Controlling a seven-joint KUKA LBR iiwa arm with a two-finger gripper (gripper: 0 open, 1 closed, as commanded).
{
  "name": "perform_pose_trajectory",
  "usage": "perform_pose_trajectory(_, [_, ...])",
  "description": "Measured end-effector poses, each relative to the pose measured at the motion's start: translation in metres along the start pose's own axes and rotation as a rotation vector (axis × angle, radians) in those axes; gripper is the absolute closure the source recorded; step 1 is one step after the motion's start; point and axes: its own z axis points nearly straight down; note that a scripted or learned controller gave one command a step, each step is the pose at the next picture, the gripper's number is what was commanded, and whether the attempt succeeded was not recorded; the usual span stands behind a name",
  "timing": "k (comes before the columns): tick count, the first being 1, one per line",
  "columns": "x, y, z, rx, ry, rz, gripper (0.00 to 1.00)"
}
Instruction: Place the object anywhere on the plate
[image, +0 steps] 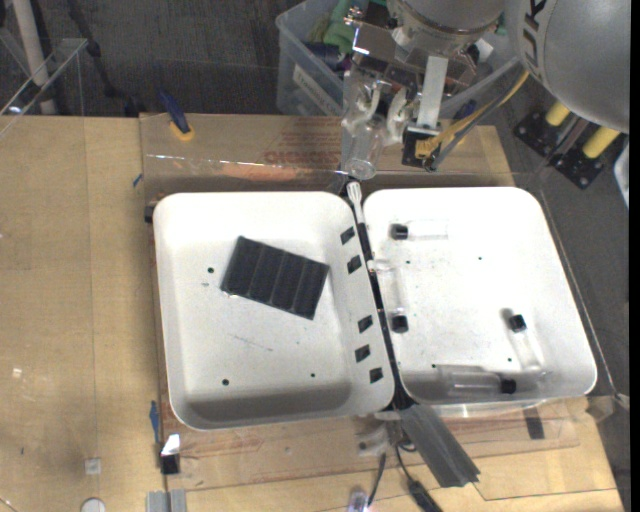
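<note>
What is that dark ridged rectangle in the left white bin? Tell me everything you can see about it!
The dark rectangle is a flat, nearly black slab with parallel ridges or grooves running across its short way, splitting it into several strips. Its material is hard to tell; it looks matte. It lies flat on the floor of the left bin, turned at a slant, a little toward the far side. Nothing else touches it, and the gripper is beyond the bins' far edge.

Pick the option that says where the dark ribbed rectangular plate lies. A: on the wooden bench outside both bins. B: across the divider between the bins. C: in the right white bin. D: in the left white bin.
D: the dark ribbed rectangular plate lies flat on the floor of the left white bin, clear of the central divider.
</note>
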Motion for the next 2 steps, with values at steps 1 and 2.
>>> perform_pose_trajectory(1, [0.032,0.010,-0.008,0.001,0.001,-0.314,1.00])
perform_pose_trajectory(2, [0.007,-0.063,0.048,0.005,-0.001,-0.178,1.00])
